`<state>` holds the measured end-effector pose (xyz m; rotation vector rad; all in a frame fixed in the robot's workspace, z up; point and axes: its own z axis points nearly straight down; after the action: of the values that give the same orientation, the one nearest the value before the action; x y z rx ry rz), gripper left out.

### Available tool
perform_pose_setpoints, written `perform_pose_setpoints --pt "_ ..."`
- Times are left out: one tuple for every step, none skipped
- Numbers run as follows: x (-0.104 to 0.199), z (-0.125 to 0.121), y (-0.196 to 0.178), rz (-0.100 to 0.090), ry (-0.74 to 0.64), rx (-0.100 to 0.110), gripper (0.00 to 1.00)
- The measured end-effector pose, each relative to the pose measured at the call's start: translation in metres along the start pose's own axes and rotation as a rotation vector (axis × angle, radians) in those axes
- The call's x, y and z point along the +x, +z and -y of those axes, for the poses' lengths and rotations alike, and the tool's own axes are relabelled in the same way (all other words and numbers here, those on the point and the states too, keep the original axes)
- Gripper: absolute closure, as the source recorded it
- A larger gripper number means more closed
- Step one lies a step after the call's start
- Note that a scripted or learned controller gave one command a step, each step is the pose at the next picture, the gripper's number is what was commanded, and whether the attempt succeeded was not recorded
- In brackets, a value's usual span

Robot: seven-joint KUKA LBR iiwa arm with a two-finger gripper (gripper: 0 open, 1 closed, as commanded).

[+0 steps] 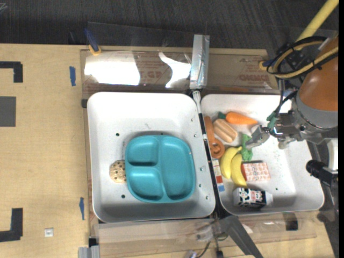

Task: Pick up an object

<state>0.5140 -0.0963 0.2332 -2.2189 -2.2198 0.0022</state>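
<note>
The arm [317, 98] reaches in from the right over the right bin [301, 192], its tool [262, 136] low beside a green item [246, 148]. The view is too coarse here to tell how far the tool is spread or whether it has hold of anything. Along that bin's left side lie a carrot [241, 118], a hot dog [224, 130], a banana [231, 165], a red-patterned packet [255, 172] and a black-and-white carton [251, 197]. The left bin [102, 117] carries a teal divided tray [159, 167] with a cookie [117, 171] touching its left edge.
</note>
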Motion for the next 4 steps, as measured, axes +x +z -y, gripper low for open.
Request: perform_pose_setpoints --pt "0.011 -0.052 0.052 0.001 -0.054 0.001 0.0" --pt "-0.011 -0.045 0.146 0.004 -0.181 -0.012 0.0" --pt "-0.011 -0.046 0.136 0.005 -0.179 -0.015 1.0" --pt "0.029 -0.03 0.048 0.002 -0.305 -0.008 1.0"
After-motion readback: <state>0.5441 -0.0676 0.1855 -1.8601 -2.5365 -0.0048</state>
